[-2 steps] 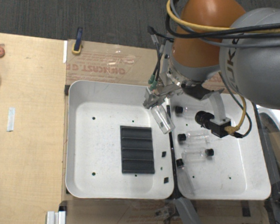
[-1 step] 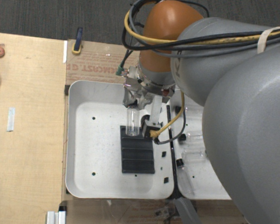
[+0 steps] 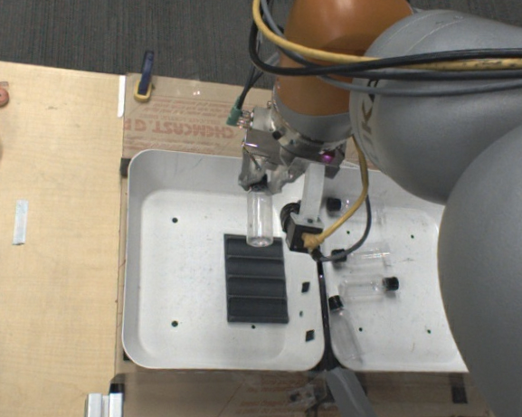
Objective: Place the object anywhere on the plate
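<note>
Two white bins [image 3: 155, 330] sat side by side w/ the grey arm [image 3: 451, 111] over them. In the left bin lay a black ridged plate [image 3: 255, 292]. Gripper [image 3: 260, 214] hung just above the plate's far edge, fingers clamped on a clear tube [image 3: 260, 223], upright, lower end by that edge.

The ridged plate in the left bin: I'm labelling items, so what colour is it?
Black, with raised ridges across it; the plate shows best in the camera view.
</note>
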Controlling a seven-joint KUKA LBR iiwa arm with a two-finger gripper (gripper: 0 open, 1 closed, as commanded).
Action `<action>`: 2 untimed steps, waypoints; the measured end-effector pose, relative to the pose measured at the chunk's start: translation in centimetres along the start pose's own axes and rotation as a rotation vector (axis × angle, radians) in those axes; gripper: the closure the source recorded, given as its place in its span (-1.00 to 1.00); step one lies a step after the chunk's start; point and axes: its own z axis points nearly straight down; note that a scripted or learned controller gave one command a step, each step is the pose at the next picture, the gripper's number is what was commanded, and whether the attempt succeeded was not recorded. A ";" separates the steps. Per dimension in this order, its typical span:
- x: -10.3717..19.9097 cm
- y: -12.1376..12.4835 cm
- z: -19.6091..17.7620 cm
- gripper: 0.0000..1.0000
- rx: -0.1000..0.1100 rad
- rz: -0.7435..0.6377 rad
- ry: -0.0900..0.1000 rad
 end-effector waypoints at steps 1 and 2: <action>1.1 2.2 5.5 1.00 0.001 -0.045 -0.001; -1.0 -3.9 0.3 1.00 0.000 -0.141 0.000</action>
